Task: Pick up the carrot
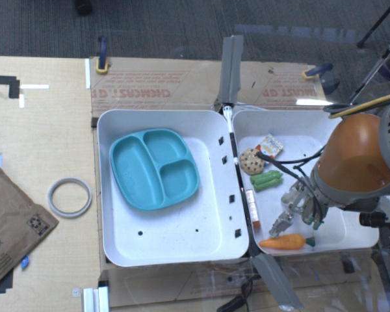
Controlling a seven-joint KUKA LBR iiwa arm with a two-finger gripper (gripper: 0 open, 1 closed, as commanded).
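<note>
In the right bin (351,236), near its front wall, the carrot (285,242) lies flat just below my hand (287,218), which hovers holding nothing, fingers slightly apart, so I judge I'm mid-approach and must next descend astride it.

Robot lab – clamped cardboard (182,83), white bins (110,187).

Orange carrot (283,242), turquoise plate (155,168), white bins (166,249).
</note>
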